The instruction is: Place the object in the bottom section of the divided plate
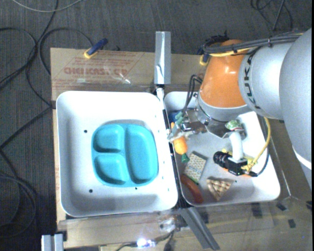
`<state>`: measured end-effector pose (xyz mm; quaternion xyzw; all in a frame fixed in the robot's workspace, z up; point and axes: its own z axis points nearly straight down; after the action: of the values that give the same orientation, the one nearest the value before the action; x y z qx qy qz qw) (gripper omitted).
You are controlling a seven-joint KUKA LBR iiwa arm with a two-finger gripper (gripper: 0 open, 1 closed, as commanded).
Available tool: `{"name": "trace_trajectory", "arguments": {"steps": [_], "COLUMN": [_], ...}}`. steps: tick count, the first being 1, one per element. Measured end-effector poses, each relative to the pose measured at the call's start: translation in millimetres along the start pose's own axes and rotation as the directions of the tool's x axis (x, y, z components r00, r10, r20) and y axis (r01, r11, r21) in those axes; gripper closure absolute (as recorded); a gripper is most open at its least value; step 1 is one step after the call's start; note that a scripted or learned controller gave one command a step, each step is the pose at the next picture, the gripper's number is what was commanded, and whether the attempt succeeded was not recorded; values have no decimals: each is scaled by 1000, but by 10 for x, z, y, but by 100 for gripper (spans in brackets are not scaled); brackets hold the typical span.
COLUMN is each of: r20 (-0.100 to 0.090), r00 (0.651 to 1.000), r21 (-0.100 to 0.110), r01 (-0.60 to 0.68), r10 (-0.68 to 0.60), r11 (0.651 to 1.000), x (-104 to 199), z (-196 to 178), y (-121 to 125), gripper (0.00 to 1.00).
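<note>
Grey arm with its glossy orange band fills the upper right, over the right bin.

Rounded, smooth metal-grey casing of the arm (pixel 282 77) swells toward the lens, and below the orange band the end effector (pixel 179 135) reaches down-left to the left edge of the right bin (pixel 269 190); whether it is gripping or spread I cannot tell. Just beneath the end effector sits a small, rounded orange object (pixel 181 146), touching or nearly touching it, inside the right bin. Below that lie a flat mesh-patterned square (pixel 195 165), a reddish-brown elongated piece (pixel 191 187) and a tan, ridged wedge (pixel 218 187). Left of the end effector, in the shallow white left bin (pixel 73 140), rests the smooth turquoise divided plate (pixel 125 153), rounded-cornered with three moulded sections. Both bins stand on a brown cardboard-covered table (pixel 99 69).
</note>
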<state>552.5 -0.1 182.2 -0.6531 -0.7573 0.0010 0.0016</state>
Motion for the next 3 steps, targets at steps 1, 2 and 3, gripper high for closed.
{"name": "trace_trajectory", "arguments": {"steps": [1, 2, 3], "r20": [0, -1, 4], "r00": [1000, 1000, 988], "r21": [0, 3, -3], "r01": [0, 0, 153], "r10": [0, 0, -153], "r11": [1000, 1000, 988], "x": [-3, 1, 41], "z": [-1, -77, -1962], "y": [-1, -1, 386], "gripper": [0, 100, 100]}}
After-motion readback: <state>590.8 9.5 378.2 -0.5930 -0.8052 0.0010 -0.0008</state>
